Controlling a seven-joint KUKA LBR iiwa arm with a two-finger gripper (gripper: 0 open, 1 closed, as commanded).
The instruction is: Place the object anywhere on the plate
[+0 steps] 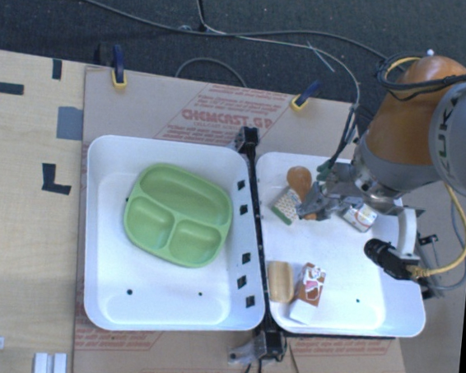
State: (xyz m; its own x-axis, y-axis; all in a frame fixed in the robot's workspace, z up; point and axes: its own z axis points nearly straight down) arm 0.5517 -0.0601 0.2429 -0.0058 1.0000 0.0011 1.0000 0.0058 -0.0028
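Down at the near edge of the right bin, two small things lie side by side: a tan bread-like piece and, just to its right, a red-and-white carton resting partly on a white card. Both sit close to the divider between the bins. Across that divider, in the left bin, the green plate lies flat with its three compartments facing up, and nothing rests on it.

Further back in the right bin, the gripper hangs low over the floor of the bin, near the divider. Whether its fingers are apart or together I cannot tell from here; they are dark and blurred against the clutter. Just beside them, on the left, lies a small pale packet with green on it, and behind that a brown rounded object stands close to the far wall. A white-and-red item shows just under the wrist.

Above all this the grey arm with its orange band reaches in from the right, cables looping round it.
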